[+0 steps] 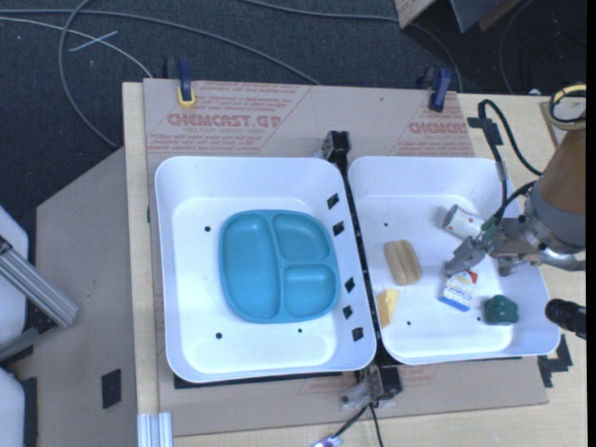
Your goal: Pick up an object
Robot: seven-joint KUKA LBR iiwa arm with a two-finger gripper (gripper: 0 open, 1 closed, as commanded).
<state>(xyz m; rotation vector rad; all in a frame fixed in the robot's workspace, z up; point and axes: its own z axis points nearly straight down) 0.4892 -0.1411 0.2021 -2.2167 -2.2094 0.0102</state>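
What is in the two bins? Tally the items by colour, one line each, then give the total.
Blue: 1, the divided plate in the left bin
Tan: 1, the bread-like piece
Yellow: 1, the small wedge
Green: 1, the dark lump
White: 2, the cylinder and the printed packet
Total: 6

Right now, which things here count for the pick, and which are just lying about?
For the pick, all in the right bin:
gripper
small blue and white packet
tan block
yellow piece
green lump
white cylinder

Lying about:
blue divided plate in the left bin
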